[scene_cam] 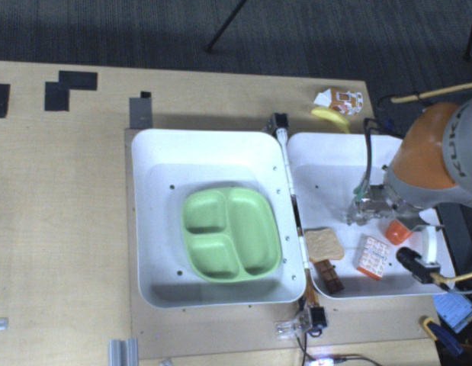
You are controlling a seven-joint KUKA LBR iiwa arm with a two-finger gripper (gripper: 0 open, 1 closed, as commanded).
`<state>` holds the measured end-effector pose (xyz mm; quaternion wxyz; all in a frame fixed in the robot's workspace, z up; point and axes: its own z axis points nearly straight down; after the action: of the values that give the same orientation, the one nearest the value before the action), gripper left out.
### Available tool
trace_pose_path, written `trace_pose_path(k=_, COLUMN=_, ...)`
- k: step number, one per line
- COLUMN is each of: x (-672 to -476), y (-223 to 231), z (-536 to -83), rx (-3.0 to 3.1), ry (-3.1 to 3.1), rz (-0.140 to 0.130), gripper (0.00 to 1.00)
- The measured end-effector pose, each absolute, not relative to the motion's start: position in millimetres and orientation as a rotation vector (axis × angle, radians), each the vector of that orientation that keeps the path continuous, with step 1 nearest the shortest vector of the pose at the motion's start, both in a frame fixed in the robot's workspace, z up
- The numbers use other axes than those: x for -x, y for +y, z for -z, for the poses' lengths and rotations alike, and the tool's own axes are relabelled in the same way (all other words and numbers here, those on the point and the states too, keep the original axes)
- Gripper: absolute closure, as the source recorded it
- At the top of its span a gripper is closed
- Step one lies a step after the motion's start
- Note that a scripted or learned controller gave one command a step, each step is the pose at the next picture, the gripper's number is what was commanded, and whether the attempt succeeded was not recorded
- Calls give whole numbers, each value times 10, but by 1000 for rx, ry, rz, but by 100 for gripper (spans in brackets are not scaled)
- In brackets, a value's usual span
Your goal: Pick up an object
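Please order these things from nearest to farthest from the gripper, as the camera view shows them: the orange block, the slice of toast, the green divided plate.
From the gripper:
1. Orange block, right bin, just right of the gripper and below it.
2. Slice of toast, right bin, by the left wall.
3. Green divided plate, in the left bin.

Green tray [230, 233], white bins [152, 204], tan toast [324, 244], orange-white box [372, 257].

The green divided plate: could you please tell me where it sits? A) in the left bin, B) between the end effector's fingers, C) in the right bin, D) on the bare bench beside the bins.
A: the green divided plate lies flat on the floor of the left bin, while the end effector hangs over the right bin.
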<state>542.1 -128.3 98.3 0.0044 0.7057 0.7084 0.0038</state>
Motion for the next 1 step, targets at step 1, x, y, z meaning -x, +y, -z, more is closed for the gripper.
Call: trace_pose_path(k=1, x=-6235, y=-1910, z=-861, rx=-2212, ry=2223, rz=-4, gripper=100)
